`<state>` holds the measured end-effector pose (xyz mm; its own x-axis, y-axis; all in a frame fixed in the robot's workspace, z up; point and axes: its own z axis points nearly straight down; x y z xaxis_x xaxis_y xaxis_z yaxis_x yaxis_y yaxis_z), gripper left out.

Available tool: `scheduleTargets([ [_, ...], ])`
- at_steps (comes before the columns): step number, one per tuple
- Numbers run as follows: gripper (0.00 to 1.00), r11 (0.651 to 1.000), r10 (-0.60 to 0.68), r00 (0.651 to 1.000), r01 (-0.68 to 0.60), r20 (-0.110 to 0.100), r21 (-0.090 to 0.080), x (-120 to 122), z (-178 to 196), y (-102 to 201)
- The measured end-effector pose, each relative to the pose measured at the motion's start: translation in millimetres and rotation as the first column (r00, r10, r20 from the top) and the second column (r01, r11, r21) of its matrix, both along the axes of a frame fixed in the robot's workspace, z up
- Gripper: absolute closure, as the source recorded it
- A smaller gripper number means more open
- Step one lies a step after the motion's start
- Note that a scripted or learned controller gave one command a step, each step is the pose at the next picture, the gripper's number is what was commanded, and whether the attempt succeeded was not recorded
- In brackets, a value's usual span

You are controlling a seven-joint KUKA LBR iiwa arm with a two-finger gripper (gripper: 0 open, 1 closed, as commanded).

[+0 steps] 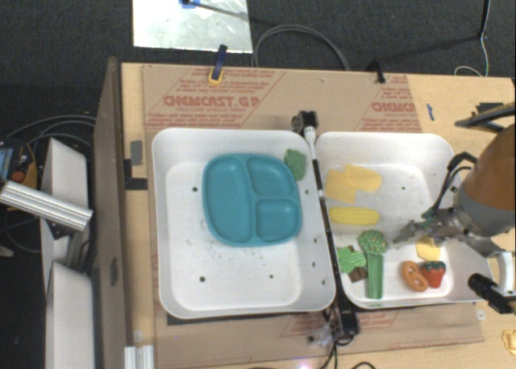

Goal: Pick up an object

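Observation:
The right bin [403, 148] holds several toy foods: two pale yellow pieces [352, 181], a corn cob [353, 216], a broccoli stalk [373, 260], a small green leafy piece [350, 259], and an orange and red piece [423, 274]. My gripper [421, 230] hangs low over the bin's right half. It is just above a small yellow piece [429, 250] that it partly hides. I see nothing lifted off the bin floor.
In the left bin [181, 279] lies a blue divided plate [250, 198], with a small green toy [296, 163] at its upper right corner. The divider between the bins [320, 198] runs left of the toy foods. The arm [492, 190] covers the right bin's right edge.

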<state>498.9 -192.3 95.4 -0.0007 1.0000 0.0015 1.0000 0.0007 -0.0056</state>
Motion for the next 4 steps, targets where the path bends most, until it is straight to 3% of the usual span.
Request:
scheduleTargets([
  [1,0.00,1.000,-0.001,1.000,0.001,0.008,-0.003,-12.5,36.1,-15.0],
  [2,0.00,1.000,0.006,1.000,-0.006,0.006,0.001,-11.8,24.6,21.7],
  [3,0.00,1.000,0.000,1.000,0.000,0.008,-0.003,-11.9,41.5,4.1],
  [4,0.00,1.000,0.004,1.000,-0.004,0.004,0.000,-12.5,15.8,25.1],
])
